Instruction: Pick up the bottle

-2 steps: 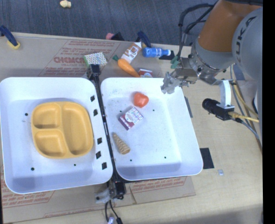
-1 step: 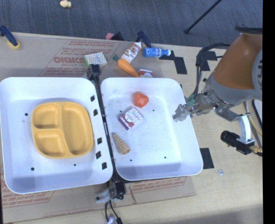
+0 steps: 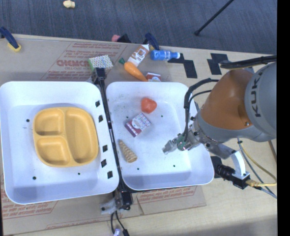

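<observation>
Frankly, we face a reach problem — the bottle [image 3: 163,55] lies outside both bins, on the cardboard behind the right bin [image 3: 204,173], while our gripper [image 3: 173,146] hovers inside it, well apart, holding nothing.

floor: dark grey ribbed carpet [image 3: 86,9], small yellow scrap [image 3: 69,4] lying on it
bench: brown cardboard sheet [image 3: 66,63] with red print
stand: thin black pole [image 3: 223,9], slanted

Divided tray [image 3: 65,135] in left bin [image 3: 7,132], carton [image 3: 138,124] in right bin [image 3: 184,173], bottle [image 3: 164,55] behind bins
</observation>
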You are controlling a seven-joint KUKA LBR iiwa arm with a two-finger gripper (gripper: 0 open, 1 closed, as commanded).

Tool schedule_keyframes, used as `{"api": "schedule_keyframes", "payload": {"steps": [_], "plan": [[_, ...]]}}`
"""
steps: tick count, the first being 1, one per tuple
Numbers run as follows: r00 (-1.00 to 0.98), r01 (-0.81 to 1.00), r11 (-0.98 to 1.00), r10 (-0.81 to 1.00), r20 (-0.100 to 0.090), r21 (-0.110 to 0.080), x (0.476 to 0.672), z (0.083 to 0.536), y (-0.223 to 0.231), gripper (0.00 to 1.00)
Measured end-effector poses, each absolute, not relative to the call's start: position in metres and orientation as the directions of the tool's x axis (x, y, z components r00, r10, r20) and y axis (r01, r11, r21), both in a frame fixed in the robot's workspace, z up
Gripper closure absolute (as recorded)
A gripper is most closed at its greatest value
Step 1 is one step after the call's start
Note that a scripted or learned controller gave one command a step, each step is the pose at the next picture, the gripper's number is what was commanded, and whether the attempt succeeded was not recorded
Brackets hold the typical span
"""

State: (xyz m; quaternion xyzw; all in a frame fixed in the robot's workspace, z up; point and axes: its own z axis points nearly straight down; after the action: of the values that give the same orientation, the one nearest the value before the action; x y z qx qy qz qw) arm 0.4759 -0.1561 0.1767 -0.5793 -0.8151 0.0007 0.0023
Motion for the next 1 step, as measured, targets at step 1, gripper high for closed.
{"api": "schedule_keyframes", "payload": {"steps": [1], "plan": [[-0.085, 0.996, 0.085, 0.996, -0.001, -0.001, 0.4768, 0.2188, -0.1501, 1.00]]}}
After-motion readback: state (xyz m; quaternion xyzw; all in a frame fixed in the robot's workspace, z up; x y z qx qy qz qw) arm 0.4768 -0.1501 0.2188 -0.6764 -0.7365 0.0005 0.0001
